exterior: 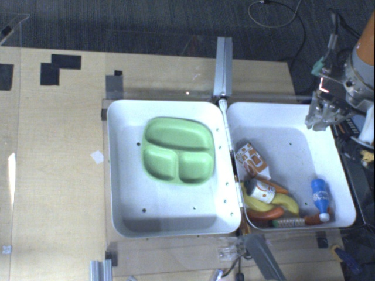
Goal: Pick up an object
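My gripper point(321, 119) hangs over the far right corner of the right bin point(293, 136), with nothing seen between its fingers. The objects lie in that bin's near part: an orange and white packet point(251, 159), a yellow banana point(275, 201), a small dark and white toy point(259, 189), a red and orange piece point(270, 213) and a blue bottle point(320, 195) with a red item point(317, 218) beside it. All of them lie well apart from the gripper, toward the front.
The left bin point(123, 174) holds a green divided tray point(178, 150). A metal post point(223, 69) stands behind the seam between the bins. A cable point(281, 10) lies on the dark floor at the back.
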